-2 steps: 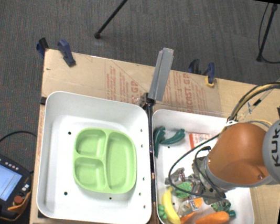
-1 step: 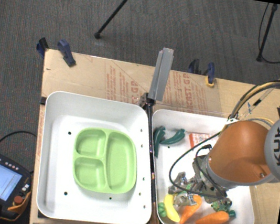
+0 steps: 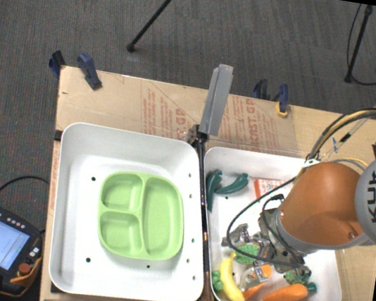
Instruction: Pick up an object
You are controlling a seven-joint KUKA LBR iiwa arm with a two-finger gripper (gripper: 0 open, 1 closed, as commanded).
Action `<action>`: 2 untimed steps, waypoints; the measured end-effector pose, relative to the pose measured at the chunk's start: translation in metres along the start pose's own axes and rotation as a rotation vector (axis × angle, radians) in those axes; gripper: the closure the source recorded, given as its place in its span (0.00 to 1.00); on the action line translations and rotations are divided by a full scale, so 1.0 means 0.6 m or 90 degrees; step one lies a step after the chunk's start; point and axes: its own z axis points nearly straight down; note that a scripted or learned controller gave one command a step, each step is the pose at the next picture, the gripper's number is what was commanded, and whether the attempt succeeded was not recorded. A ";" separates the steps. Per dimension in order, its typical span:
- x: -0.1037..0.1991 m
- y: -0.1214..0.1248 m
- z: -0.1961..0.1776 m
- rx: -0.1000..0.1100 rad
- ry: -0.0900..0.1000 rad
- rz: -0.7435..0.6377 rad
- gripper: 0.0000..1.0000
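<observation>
Camera view: arm came in from the right, orange band (image 3: 322,204) hung over the right bin (image 3: 335,277) and blocked a good part of it. Gripper (image 3: 267,256) was low in that bin, down among the toy food. Landmark for everything below: the banana (image 3: 230,278).

- Banana lay near the right bin's front-left corner, on the floor, not lifted.
- Carrot (image 3: 285,293) lay to the right of the banana, along the front wall, also on the floor.
- Gripper sat just above and right of the banana, over a green leafy piece (image 3: 248,249). Too much cable and wrist clutter there; can't tell its state, and nothing was visibly clamped.
- Dark green curved item (image 3: 229,183) lay well behind the banana, near the bin's back-left corner.
- Orange-and-white packet (image 3: 267,188) lay just right of that green item, partly under the arm.
- Left bin (image 3: 75,163), left of the banana across the divider, held a green sectioned plate (image 3: 141,216).

Progress, my read: descent looked done, grasp unconfirmed. Left: confirm a grip on one object, then lift it clear of the bin floor. Nothing was off the floor.
</observation>
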 end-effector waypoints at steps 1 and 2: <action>-0.003 0.002 -0.016 0.000 -0.001 -0.004 1.00; -0.003 0.003 -0.015 -0.001 -0.001 -0.005 0.00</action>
